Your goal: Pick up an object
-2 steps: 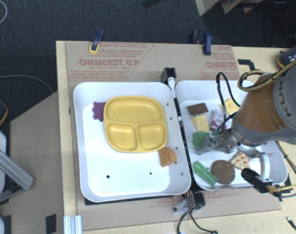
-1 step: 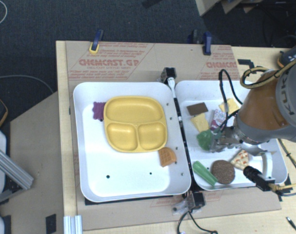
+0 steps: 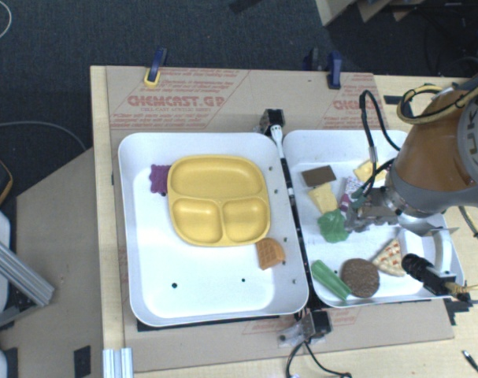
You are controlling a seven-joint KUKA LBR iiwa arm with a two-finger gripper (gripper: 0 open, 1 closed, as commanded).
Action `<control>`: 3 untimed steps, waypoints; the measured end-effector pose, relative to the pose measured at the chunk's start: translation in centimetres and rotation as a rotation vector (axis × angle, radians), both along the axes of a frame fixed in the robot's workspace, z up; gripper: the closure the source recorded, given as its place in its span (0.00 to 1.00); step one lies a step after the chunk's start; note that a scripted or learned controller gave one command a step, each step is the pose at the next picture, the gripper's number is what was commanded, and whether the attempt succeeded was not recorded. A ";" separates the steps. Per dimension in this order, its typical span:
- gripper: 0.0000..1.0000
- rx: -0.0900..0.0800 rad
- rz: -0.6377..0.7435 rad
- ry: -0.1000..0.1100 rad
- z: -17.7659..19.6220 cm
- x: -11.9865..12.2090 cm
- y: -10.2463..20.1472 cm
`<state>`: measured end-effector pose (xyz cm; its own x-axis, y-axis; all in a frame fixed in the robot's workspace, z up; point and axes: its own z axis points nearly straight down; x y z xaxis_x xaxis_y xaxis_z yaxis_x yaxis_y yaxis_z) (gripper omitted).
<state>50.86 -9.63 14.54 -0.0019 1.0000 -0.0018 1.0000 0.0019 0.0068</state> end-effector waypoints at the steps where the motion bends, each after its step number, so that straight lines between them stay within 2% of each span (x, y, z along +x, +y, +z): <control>1: 1.00 -0.001 -0.002 0.001 4.9 0.3 -1.0; 2: 1.00 0.000 -0.001 0.001 8.1 0.4 -1.0; 3: 1.00 0.002 0.003 0.004 7.0 2.0 4.1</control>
<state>52.85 -5.56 21.56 -0.0054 1.0000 0.0002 1.0000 0.0054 0.0028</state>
